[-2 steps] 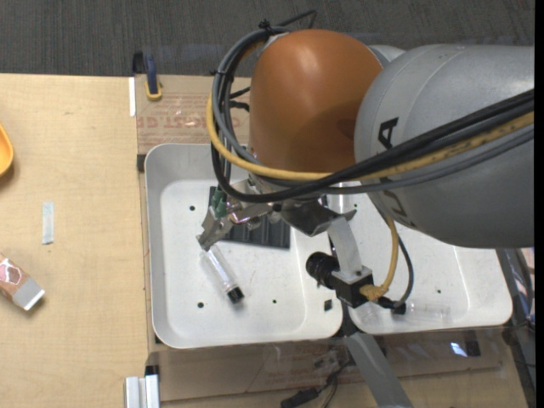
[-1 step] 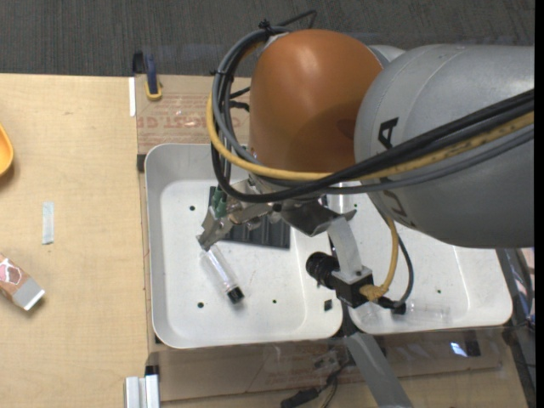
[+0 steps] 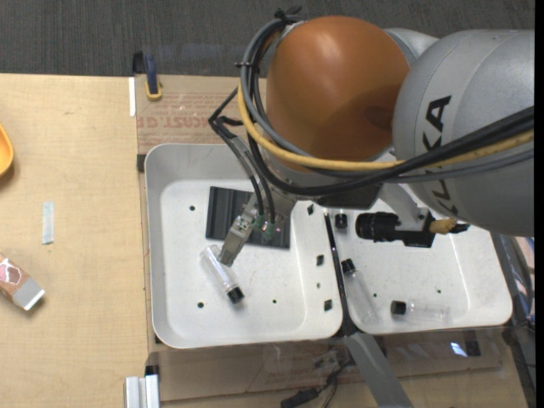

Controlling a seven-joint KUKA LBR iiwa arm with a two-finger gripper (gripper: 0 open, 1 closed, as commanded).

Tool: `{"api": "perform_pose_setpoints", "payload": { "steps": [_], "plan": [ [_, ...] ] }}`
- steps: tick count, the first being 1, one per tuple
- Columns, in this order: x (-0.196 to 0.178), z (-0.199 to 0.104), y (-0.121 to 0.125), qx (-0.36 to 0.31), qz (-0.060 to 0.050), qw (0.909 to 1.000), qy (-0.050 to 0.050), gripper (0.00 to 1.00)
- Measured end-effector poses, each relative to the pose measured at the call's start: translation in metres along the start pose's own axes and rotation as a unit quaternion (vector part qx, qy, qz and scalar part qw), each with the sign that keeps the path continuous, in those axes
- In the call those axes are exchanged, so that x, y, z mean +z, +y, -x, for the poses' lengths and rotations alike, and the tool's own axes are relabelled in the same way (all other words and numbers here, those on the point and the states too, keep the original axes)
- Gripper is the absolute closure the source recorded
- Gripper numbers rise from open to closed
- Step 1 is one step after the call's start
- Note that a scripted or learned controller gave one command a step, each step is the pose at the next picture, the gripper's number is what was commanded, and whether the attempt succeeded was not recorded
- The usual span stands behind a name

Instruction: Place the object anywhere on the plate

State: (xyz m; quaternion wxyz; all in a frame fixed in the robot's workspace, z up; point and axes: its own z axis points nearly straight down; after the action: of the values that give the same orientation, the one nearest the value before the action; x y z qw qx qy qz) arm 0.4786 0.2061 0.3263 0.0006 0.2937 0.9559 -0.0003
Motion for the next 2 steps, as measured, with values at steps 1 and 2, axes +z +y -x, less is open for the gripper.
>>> {"api": "perform_pose_setpoints", "payload": {
  "steps": [1, 2],
  "plan": [
    [-0.0083, 0.0023, -0.0004, 0.003, 0.0, 1.0, 0.0, 1.0],
    [-0.0083, 0.0022, -0.0004, 0.003, 0.0, 1.0, 0.0, 0.0]
  ]
}}
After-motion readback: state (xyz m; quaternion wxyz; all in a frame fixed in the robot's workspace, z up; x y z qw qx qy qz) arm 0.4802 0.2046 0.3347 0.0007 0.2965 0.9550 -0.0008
